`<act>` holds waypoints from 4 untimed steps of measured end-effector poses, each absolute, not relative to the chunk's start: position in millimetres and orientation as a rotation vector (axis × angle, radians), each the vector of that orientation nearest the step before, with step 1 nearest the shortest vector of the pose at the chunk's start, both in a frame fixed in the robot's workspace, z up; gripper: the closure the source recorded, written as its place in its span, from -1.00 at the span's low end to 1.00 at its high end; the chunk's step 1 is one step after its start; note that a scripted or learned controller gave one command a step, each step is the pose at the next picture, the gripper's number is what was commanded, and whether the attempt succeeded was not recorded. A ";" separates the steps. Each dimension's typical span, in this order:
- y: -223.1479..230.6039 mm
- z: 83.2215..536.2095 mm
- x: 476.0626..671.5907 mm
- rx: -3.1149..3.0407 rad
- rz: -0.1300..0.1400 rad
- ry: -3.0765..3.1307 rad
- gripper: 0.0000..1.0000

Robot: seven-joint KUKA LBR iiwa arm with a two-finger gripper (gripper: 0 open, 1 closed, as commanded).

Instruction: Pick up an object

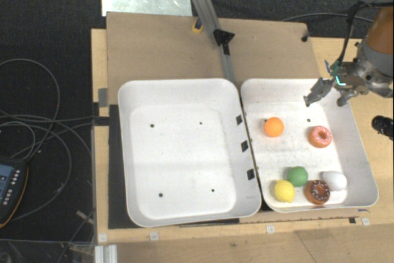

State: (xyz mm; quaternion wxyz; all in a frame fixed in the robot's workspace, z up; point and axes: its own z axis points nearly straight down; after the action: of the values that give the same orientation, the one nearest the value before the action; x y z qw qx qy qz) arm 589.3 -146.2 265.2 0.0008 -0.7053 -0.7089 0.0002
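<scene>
Bench: two white bins (184,92) | we see gripper (330,93) fingers spread, at 1 o'clock from pink donut (320,136) | holding nothing

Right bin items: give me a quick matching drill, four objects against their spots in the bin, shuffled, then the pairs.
Objects:
1. orange ball
2. pink donut
3. yellow lemon
4. white egg

Spots in the right bin:
A. near-right corner, beside the chocolate donut
B. near-left, just below the green ball
C. middle, toward the left wall
D. middle, toward the right wall

Pairs: 1-C, 2-D, 3-B, 4-A

The gripper hovers above the bin's far-right part, holding nothing.
</scene>
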 end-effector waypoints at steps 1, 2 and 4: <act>-146.3 266.8 589.9 -2.217 -0.002 -2.227 -1.00; -146.1 207.1 597.0 -2.217 0.003 -2.222 -1.00; -146.7 95.5 588.5 -2.219 0.002 -2.220 -1.00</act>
State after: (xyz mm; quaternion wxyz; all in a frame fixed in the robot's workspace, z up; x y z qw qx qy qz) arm 588.5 -146.7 95.5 0.0014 -0.7069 -0.7073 0.0008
